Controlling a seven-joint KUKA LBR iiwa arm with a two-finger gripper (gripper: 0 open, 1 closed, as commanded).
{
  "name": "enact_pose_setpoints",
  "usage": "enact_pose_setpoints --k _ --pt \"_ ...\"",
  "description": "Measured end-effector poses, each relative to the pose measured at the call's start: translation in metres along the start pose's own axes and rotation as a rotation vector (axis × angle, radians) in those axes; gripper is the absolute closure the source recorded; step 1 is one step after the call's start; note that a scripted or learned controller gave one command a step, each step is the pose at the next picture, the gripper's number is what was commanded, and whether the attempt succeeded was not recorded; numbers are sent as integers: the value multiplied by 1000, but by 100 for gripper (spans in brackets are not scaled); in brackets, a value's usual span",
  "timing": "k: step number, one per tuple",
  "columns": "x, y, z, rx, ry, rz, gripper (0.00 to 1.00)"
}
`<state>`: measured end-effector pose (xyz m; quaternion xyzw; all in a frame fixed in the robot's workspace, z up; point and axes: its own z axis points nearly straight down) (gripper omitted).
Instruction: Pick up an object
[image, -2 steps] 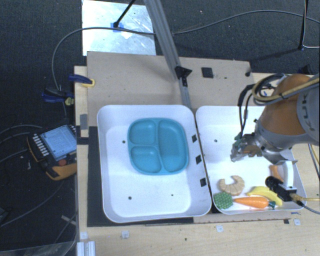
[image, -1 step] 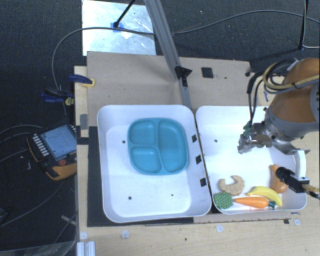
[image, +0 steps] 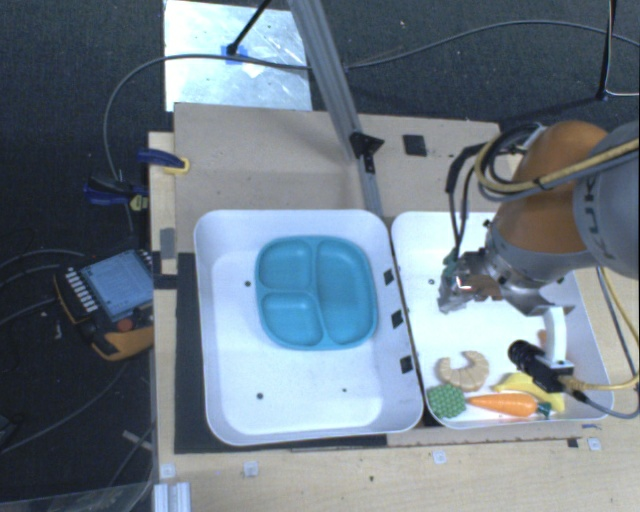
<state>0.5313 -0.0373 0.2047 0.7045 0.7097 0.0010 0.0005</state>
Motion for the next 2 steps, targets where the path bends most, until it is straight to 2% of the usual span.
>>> enact_pose_setpoints --k 1,2 --pt "57 6 -12 0 1 -3 100" --pt "113 1 -24 0 1 -3 100"
